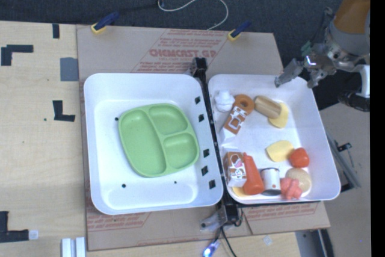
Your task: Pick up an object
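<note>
My gripper (296, 80) hangs over the far right corner of the right bin (322, 129), open, with nothing between its fingers. The bin under it holds several toy foods. A brown bread roll (267, 106) on a yellow piece lies nearest, just below and left of the gripper. An orange-brown box (236, 118) and a small white bottle (224, 99) sit at the bin's far left. A yellow wedge (278, 150) and a red tomato (299, 157) are at mid right. A carton (236, 168), a red bottle (253, 180), a can (271, 178) and a peach (299, 177) crowd the near edge.
The left bin (102, 129) holds a green divided plate (159, 138). Black clips line the wall between the two bins (206, 129). Both bins rest on a cardboard sheet (174, 51) held by clamps at its far corners. A cable (180, 6) trails across the dark floor behind.
</note>
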### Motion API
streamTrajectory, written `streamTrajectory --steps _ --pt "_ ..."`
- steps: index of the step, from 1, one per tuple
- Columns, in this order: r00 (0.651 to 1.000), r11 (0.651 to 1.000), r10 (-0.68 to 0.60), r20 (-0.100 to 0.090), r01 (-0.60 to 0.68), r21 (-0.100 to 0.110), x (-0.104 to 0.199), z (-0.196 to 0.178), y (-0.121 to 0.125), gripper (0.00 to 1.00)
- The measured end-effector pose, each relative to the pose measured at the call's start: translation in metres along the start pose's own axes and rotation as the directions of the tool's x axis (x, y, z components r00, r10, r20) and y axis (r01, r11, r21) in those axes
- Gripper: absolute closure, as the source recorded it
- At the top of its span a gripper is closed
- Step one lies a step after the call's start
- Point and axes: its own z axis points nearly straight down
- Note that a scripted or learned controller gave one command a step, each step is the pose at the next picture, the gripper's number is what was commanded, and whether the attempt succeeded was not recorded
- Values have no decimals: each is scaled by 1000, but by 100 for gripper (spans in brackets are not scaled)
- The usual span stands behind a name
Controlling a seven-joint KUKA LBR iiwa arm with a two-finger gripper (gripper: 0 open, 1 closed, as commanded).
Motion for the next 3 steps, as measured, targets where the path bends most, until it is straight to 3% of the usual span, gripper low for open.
streamTrajectory --steps 1,2,3 --pt "1000 1000 -5 -1 5 -4 66 -89 -18 0" --pt "1000 1000 -6 1 6 -18 140 -317 -66 0" --pt "1000 1000 -1 2 1 -1 137 -317 -65 100"
